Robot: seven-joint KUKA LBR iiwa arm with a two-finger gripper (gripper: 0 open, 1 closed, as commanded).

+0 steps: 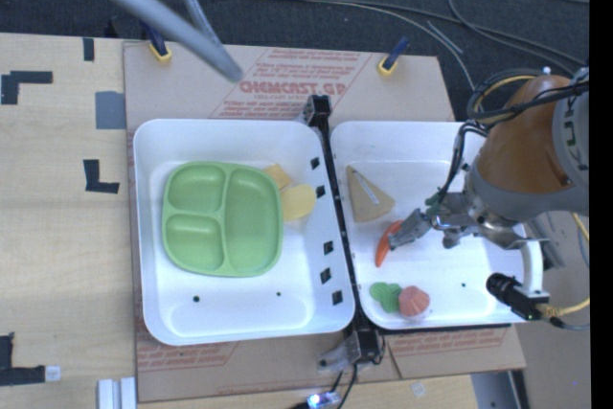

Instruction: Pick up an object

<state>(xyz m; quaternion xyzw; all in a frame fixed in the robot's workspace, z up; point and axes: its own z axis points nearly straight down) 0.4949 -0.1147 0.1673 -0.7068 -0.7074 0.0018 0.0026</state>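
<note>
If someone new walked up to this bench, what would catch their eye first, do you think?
Probably the bright green divided plate lying in the left bin. Next, the grey arm with its orange band, its gripper low in the right bin beside an orange carrot piece, with a tan wedge just above.
</note>
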